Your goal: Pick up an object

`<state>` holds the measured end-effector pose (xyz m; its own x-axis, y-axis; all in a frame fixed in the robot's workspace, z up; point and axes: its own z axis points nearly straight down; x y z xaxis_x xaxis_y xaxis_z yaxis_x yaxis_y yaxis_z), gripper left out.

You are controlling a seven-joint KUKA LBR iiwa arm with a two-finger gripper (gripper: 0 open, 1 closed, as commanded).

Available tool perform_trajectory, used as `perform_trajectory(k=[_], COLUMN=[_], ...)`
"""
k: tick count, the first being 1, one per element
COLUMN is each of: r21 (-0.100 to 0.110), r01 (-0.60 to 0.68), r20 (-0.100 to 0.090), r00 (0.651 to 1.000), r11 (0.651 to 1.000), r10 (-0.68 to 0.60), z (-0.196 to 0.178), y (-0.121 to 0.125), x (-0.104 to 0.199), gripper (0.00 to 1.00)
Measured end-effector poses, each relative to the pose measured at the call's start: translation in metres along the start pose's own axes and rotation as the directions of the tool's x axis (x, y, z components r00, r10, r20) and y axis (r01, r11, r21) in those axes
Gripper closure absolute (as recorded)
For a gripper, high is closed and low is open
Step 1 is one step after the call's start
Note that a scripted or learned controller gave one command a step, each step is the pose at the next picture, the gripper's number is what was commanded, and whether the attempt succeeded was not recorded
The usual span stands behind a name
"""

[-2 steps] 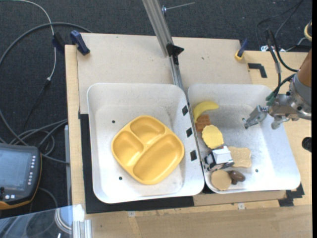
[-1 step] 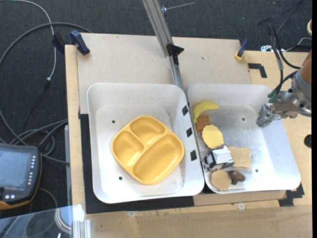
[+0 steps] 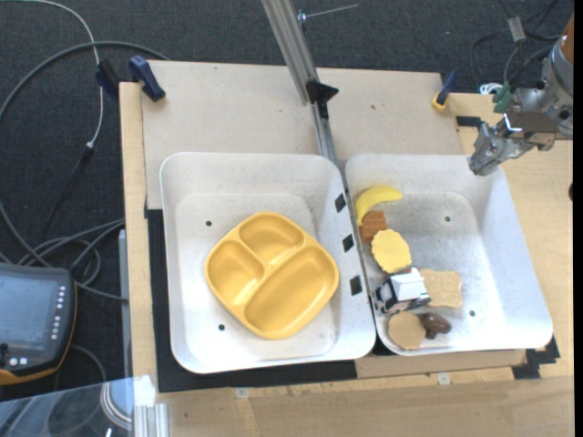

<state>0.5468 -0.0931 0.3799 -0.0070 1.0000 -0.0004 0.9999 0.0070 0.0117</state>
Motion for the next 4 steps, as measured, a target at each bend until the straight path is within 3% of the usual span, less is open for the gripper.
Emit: perform_trajectory(k=[1,3,4], r21=[0.018,0.007,0.02], r01=[-0.003,-0.002,-0.015], r20=[-0.002,0.002,0.001], r00=[1.0,1.0,1.0], r11=[1.0,1.0,1.0], r10=[0.003,0.002,0.015], z=[0.068,0.041,0.124], y=[0.052,0.052,0.043], x=[0.025,0.023,-0.089], gripper=[1.0,1.0,1.0])
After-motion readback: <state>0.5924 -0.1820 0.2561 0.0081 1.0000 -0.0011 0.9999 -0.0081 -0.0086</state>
